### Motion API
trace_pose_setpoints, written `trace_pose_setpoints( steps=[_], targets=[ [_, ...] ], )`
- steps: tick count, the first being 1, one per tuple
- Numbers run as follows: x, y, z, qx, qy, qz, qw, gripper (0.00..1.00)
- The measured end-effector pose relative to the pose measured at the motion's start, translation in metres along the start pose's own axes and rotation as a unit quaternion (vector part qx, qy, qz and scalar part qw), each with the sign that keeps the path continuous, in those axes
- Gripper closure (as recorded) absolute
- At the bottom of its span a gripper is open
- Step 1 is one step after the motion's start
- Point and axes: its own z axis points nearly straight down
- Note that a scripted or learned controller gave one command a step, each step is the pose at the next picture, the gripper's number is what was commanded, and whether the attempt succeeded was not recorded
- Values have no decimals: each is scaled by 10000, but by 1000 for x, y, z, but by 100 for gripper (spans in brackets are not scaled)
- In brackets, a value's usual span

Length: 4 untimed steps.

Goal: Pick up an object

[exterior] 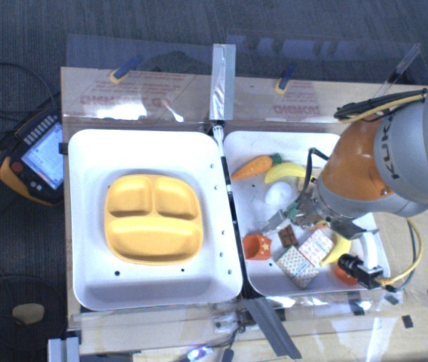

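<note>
Pick not complete — two-finger gripper [295, 216] low among right white bin [253, 277] clutter beside small brown block [288, 237]; finger spacing cannot be told, nothing visibly held.

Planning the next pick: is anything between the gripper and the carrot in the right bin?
Gripper sits mid-bin among the clutter. The carrot lies up-left near the divider; the white egg-like ball sits roughly along that line, and the banana lies just beside the carrot.

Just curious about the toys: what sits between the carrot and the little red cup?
In the camera view, bare white bin floor separates the carrot and the red cup.
</note>
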Motion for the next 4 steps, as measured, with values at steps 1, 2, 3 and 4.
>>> trace_pose_setpoints(
  steps=[1,2,3,4],
  targets=[
    [36,14,-91,114,55,-462,9989,0],
    [13,12,2,54,42,-1060,9943,0],
    [13,13,-8,34,41,-1058,9944,100],
    [79,68,-157,99,58,-1583,9873,100]
  ],
)
